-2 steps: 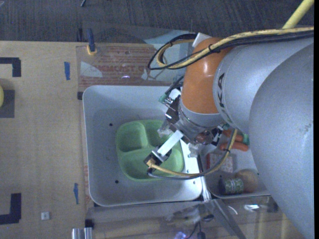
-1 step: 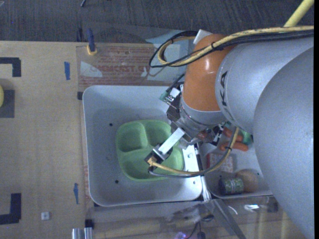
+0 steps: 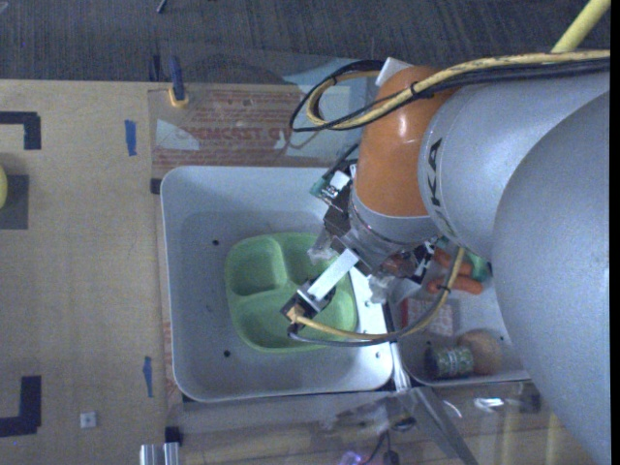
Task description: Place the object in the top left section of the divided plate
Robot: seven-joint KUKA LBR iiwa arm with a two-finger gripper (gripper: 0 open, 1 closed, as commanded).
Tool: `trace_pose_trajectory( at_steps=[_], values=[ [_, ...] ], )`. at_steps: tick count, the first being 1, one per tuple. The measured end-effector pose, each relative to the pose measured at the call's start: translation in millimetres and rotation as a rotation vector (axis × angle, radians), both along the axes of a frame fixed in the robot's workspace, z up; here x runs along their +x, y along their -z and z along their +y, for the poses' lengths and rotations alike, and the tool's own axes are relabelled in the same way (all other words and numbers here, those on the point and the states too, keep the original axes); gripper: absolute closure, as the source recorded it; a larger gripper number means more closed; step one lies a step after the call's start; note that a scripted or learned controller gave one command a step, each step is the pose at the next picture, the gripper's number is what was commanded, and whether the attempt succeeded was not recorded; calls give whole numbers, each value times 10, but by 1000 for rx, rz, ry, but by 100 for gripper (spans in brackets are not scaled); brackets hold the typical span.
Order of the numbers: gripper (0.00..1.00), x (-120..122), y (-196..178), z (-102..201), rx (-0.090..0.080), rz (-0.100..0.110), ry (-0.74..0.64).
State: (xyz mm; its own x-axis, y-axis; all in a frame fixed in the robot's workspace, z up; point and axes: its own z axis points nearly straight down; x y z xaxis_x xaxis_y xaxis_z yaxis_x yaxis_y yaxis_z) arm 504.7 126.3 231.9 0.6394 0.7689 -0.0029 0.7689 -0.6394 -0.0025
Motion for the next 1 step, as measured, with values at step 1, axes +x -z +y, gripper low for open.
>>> trace_pose_trajectory(
  at_steps=[1],
  values=[
    [100,4,-93,-1,0,1,-1]
  ],
)
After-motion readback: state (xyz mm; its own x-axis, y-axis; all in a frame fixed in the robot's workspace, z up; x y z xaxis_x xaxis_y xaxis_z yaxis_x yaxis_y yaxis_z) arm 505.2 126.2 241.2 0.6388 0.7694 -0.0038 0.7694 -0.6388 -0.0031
